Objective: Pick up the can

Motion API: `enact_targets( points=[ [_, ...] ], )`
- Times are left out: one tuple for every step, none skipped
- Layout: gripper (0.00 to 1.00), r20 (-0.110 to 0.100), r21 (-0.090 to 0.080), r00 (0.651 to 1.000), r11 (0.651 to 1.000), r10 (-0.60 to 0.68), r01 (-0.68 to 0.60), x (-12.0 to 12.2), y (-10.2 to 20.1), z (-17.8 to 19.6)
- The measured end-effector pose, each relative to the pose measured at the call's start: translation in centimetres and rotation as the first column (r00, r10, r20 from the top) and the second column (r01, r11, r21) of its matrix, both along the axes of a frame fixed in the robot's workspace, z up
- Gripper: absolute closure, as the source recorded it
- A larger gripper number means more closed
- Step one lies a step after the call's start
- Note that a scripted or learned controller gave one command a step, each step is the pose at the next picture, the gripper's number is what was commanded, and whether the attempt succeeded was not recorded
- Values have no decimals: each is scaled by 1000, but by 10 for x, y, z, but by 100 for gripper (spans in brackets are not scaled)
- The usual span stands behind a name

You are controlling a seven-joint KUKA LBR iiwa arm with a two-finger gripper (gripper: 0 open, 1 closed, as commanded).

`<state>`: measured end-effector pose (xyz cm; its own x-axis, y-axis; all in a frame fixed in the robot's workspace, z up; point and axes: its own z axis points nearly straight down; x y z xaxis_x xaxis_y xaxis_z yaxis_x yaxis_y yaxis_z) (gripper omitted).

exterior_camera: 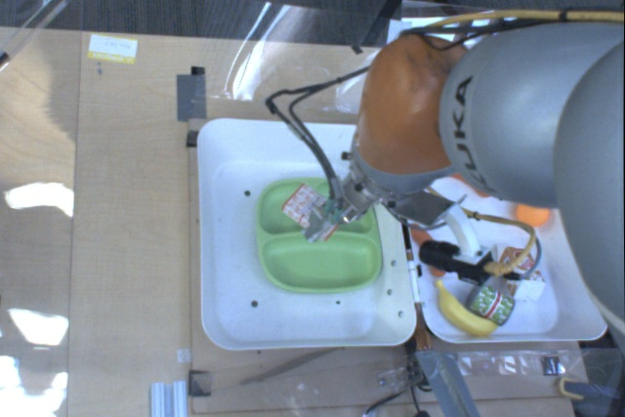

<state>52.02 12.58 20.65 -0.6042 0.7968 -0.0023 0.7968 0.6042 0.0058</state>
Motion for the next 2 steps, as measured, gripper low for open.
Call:
enact_targets(
  points=[
    [100, 3, -1, 1000, 1000, 23, -23, 80, -30, 47],
    [100, 5, -7, 925, 925, 380, -380, 53, -136, 92]
  ],
)
